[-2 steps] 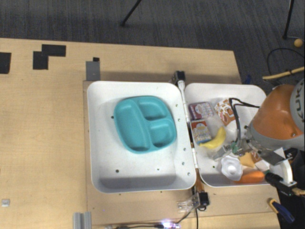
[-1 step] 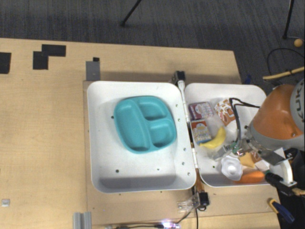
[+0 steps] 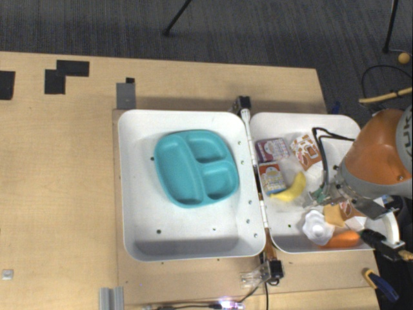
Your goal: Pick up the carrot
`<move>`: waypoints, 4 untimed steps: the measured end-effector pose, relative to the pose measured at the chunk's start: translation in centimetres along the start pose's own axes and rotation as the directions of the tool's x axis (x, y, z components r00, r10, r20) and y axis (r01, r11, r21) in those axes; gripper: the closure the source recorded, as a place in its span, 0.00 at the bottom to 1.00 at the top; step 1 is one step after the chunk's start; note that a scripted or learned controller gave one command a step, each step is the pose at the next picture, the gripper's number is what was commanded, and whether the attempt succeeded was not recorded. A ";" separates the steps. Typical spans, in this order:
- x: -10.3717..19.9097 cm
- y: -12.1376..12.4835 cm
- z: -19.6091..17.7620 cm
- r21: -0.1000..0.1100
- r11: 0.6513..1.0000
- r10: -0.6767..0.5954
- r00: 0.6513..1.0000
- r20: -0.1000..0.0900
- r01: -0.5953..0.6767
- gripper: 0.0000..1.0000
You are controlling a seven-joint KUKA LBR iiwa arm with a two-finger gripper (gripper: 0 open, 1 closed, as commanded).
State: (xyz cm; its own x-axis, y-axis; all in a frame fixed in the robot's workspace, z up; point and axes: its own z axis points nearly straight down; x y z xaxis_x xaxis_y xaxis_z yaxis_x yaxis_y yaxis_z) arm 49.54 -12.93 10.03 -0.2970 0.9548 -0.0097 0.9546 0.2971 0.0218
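The carrot (image 3: 344,239) is a short orange piece lying near the front wall of the right bin (image 3: 284,241), just right of a white crumpled object (image 3: 315,227). My gripper (image 3: 330,197) hangs low over the middle right of this bin, under the grey wrist and the orange band (image 3: 381,152). It is a little behind and left of the carrot, among the clutter. The wrist and the items around the gripper hide much of it.
In the right bin lie a yellow banana (image 3: 293,189), a purple packet (image 3: 272,150), snack packets (image 3: 305,150) and a tan block (image 3: 335,214). The left bin (image 3: 139,173) holds a teal divided plate (image 3: 195,167). Cables run along the bench's right side.
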 end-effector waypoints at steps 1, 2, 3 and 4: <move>2.3 1.8 -0.6 0.019 0.934 0.357 0.934 -0.002 -0.357 1.00; 2.3 1.8 -0.6 0.019 0.934 0.358 0.934 -0.001 -0.358 0.00; -2.7 -1.5 -2.0 0.016 0.942 0.335 0.942 0.003 -0.335 0.00; -3.7 -0.3 -0.6 0.012 0.936 0.352 0.934 -0.056 -0.352 0.00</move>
State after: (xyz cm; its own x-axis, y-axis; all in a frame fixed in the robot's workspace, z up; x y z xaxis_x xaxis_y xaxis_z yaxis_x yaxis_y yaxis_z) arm 50.30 -16.55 10.64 0.0570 0.9969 0.0547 0.9983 -0.0577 0.0114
